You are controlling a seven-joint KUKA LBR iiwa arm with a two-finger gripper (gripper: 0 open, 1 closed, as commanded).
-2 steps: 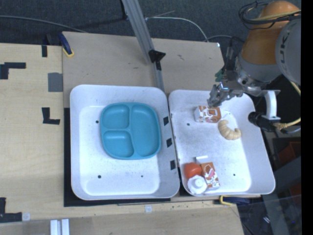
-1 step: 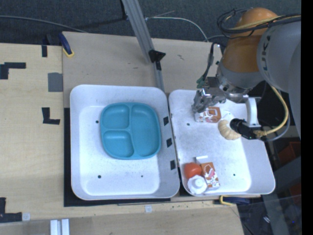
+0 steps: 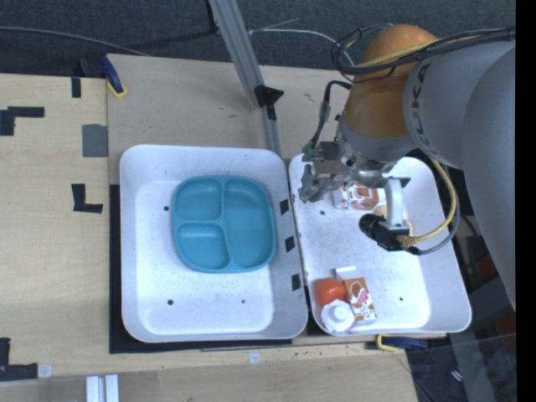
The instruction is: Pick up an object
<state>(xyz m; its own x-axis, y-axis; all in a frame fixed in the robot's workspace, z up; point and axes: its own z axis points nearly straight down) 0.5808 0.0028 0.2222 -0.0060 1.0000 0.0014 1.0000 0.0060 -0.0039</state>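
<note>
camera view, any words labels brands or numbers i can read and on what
None can be read.
Orange and white carton, right bin: print too blurred.
Orange and white packet beside the gripper: print too small.
Blue divided plate, left bin: plain, unmarked.

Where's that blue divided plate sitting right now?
The blue divided plate lies in the left white bin, toward its upper middle. The arm's claw is over the right white bin, just past the divide between the two.
</note>
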